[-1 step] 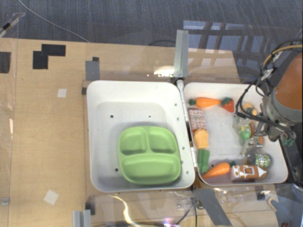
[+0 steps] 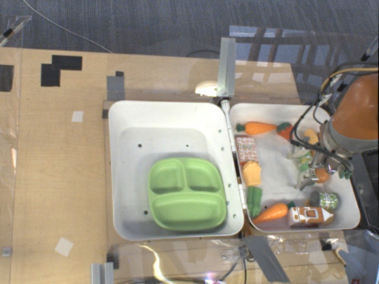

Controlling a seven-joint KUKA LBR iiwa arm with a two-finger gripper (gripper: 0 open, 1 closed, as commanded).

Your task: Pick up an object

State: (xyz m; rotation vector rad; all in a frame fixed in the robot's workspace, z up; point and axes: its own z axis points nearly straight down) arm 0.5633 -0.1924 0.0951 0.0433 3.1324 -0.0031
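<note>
Gripper (image 2: 309,171) was down inside the right shallow white plastic bin (image 2: 269,160), near its right wall, hanging off the grey arm with the orange band (image 2: 355,114). Finger state: can't tell, tips were lost in clutter and cables.

Right bin contents:
- orange toy carrot with green top (image 2: 260,128) lay along the far edge, near the far-left corner
- red-and-white printed snack packet (image 2: 246,149) sat against the left wall, below that carrot
- yellow-orange corn-like toy (image 2: 252,173) just beneath the packet, with a dark green toy vegetable (image 2: 254,199) below it, both by the left wall
- second orange carrot (image 2: 272,212) lay at the near edge, touching or just beside a small brown-and-white carton (image 2: 309,216) lying on its side
- green-and-white round item (image 2: 328,202) near the near-right corner, just above the carton
- small orange and yellowish bits sat right around the gripper; can't tell what they were, or whether any was between the fingers

Left white bin (image 2: 127,135) held a light green divided plastic plate (image 2: 187,194), three compartments, sitting toward the near-right corner, flat.

Both bins sat side by side, touching, on the wooden worktop (image 2: 53,176).
</note>
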